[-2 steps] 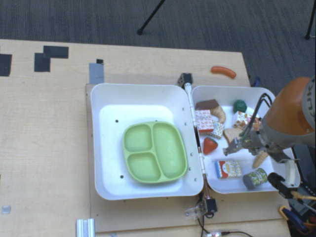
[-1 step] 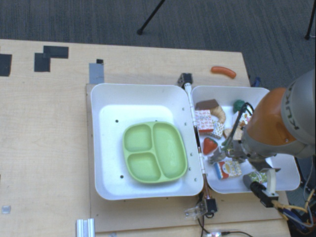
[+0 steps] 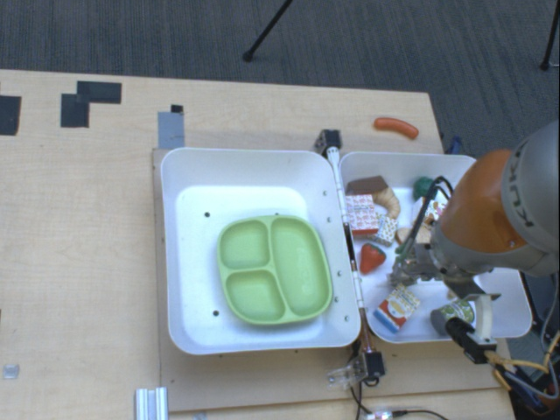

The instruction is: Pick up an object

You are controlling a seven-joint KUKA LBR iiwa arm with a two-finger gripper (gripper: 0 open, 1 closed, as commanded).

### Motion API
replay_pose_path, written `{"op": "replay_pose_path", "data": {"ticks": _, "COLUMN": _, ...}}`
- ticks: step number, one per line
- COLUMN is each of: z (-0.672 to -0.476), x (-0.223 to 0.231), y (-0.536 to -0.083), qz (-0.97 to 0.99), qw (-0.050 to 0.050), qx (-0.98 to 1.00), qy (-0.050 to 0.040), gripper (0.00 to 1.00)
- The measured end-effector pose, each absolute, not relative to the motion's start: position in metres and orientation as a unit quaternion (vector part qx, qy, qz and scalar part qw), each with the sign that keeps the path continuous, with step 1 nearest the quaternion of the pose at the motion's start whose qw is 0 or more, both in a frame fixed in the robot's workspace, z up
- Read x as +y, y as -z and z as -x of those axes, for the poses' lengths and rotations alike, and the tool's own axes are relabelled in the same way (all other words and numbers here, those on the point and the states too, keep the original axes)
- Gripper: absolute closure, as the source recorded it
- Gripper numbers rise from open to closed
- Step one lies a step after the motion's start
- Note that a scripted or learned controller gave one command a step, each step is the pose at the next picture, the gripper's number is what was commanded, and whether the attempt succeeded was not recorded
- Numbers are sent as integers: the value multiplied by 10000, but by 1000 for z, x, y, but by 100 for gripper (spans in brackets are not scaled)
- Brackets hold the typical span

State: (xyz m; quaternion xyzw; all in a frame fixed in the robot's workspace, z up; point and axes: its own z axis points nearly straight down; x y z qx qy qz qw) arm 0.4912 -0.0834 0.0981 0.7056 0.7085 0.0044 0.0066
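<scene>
Low over the crowded right bin (image 3: pixel 516 318), gripper (image 3: pixel 404 274) beside the strawberry (image 3: pixel 373 257), its opening impossible to tell.

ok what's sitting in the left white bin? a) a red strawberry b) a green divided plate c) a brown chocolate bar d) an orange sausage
b, the light green three-compartment plastic plate lies flat on the floor of the left shallow white bin, with nothing else beside it.
</scene>
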Motion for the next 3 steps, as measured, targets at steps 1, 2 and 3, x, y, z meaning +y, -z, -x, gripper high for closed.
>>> {"op": "replay_pose_path", "data": {"ticks": 1, "z": -491, "x": -83, "y": -98, "qz": -7056, "qw": 65, "qx": 7085, "qy": -43, "gripper": 0}}
{"op": "replay_pose_path", "data": {"ticks": 2, "z": -493, "x": -83, "y": -109, "qz": -7047, "qw": 78, "qx": 7094, "qy": -57, "gripper": 100}}
{"op": "replay_pose_path", "data": {"ticks": 3, "z": -493, "x": -83, "y": -108, "qz": -7047, "qw": 77, "qx": 7094, "qy": -57, "gripper": 0}}
